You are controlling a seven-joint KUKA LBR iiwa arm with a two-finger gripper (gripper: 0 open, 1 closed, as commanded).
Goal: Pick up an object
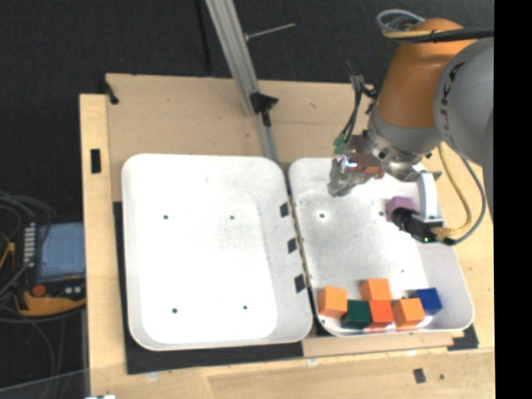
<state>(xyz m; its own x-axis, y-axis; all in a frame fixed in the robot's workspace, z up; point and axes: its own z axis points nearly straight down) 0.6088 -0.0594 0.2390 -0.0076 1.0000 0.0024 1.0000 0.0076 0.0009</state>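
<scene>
- The left bin [208, 248] is sitting beside the right bin [357, 231].
- The gripper [342, 177] is hanging over the right bin's far edge.
- Orange blocks [378, 302], a green block [358, 312] and a blue block [428, 299] are lying along its near edge.

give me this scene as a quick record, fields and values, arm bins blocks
arm: grey KUKA arm with orange band, reaching in from the right
gripper: gripper over the far part of the right bin
right bin: right bin, white, blocks clustered at its near edge
blocks: orange blocks, green block, blue block
other item: purple object near the right bin's right wall, partly hidden
left bin: left bin, white
held: nothing visibly between the jaws
</scene>
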